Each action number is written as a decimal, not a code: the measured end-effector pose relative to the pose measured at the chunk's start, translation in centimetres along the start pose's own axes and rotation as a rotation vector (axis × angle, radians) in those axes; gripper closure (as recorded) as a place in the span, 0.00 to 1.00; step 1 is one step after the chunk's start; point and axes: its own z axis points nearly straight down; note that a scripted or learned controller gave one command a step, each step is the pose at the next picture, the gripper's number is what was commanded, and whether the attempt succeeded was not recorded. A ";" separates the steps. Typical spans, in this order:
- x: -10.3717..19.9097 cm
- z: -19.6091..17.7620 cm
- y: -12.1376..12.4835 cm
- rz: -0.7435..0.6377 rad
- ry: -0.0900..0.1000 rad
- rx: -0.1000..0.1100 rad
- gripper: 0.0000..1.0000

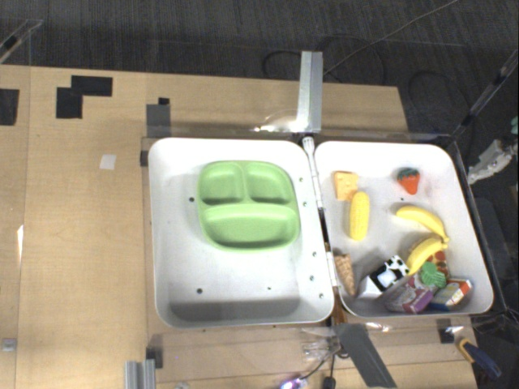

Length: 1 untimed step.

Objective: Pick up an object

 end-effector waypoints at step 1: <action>5.4 8.5 8.9 -0.146 0.002 0.001 0.00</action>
